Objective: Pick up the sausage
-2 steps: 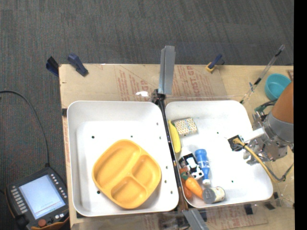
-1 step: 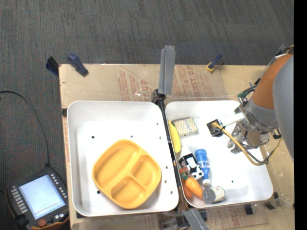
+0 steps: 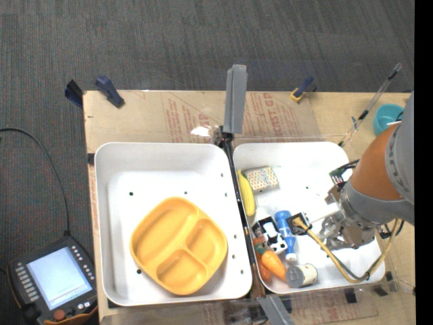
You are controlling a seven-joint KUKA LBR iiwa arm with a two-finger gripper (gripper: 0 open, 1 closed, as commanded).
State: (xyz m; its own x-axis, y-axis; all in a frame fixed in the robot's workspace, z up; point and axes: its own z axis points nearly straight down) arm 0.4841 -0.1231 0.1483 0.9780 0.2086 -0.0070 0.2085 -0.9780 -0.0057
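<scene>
Pincer (image 3: 336, 234) tips obscured, right bin (image 3: 318, 156).

Workbench standing on dark grey carpet, seen from above

A ribbed dark grey carpet (image 3: 169, 32) is filling the top and left of the view, evenly lit; a tabletop (image 3: 155, 114) covered in brown printed cardboard is sitting on it, with blue clamps (image 3: 108, 90) gripping its far edge, a grey upright post (image 3: 235, 100) rising at its middle, and a screen pendant (image 3: 51, 276) with a black cable (image 3: 40, 154) lying on the floor at lower left
</scene>
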